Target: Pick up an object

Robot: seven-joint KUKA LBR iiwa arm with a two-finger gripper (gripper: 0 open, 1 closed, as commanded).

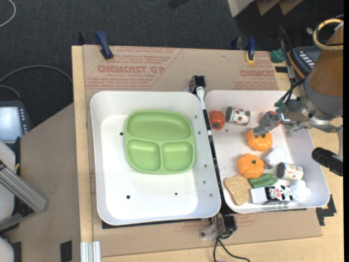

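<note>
The right bin [232, 103] holds several small items. An orange toy pumpkin [259, 141] lies near its middle, and a second pumpkin [250, 166] sits below it. My gripper [266, 124] hangs just above the upper pumpkin's top edge, reaching in from the right under the grey and orange wrist. A small red-orange piece [217, 119] and a white patterned can [238, 115] lie at the bin's back left. At the front lie a tan toast slice [236, 189], a green piece [264, 180], a white cup [289, 171] and a black-and-white carton [273, 194].
The left bin [109, 162] carries a green divided plate [160, 142]. A black rod [206, 125] runs along the seam between the bins. Blue and yellow clamps [103, 44] hold the board at the back. The arm's body covers the right bin's far right corner.
</note>
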